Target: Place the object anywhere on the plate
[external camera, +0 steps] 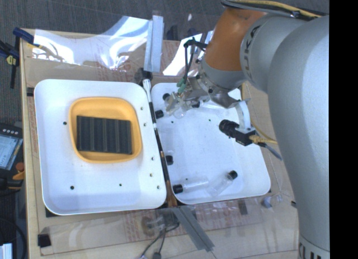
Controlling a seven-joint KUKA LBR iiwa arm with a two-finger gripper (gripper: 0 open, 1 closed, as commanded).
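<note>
The yellow plate (104, 109), with a dark ridged panel in its middle, lies in the left bin (56, 185). My gripper (175, 102) hangs low over the far left corner of the right bin (212, 146), close to the wall between the two bins. Glare and the wrist hide what is at its tips. Two clear tube-like objects with black caps lie near the front edge of the right bin, one (192, 185) toward the left and one (225, 179) toward the right.
The grey arm with its orange band (229, 39) covers the right side of the right bin. A black fitting (235, 131) juts from it over the bin. Crumpled clear plastic (106, 45) lies behind the bins. A device (8, 149) sits at the left edge.
</note>
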